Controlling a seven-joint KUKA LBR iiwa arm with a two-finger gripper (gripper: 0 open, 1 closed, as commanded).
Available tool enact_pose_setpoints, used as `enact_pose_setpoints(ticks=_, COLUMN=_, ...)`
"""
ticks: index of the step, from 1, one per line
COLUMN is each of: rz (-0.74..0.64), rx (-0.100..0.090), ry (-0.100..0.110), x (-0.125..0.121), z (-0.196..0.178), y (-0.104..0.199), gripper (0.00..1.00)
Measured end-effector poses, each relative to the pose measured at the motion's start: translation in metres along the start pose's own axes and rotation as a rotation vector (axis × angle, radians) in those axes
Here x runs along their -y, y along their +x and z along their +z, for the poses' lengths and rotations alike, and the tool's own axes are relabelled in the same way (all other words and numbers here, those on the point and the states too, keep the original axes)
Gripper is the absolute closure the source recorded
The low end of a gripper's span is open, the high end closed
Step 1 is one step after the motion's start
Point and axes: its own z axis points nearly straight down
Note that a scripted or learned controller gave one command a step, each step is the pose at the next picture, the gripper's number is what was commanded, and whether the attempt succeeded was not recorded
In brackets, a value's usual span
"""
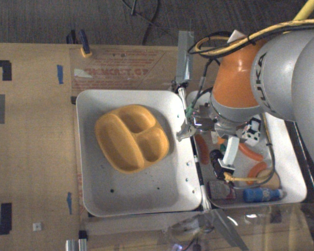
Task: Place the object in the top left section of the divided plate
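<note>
Camera view. A yellow divided plate (132, 138) is seen in the left bin (99, 192), and nothing is carried in any of its sections. The loose things are all found in the right bin (295, 184): a red-orange stick (202, 148) by the left wall, an orange sausage shape (251, 153), and a blue bottle (262, 195) and a dark box (222, 190) at the near side. Which of these is meant for the plate cannot be told. The end effector (196, 124) is hung over the right bin's left edge, under the arm (282, 61). Whether it is released or clenched cannot be told, and nothing is seen in it. Judged so: pick, carry and placing are all left to do.
</note>
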Motion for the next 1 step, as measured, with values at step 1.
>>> enact_pose_setpoints(ticks=1, rz=0.004, rx=0.000, ry=-0.002, x=-0.0010, z=-0.0098, y=-0.0015, gripper=1.00)
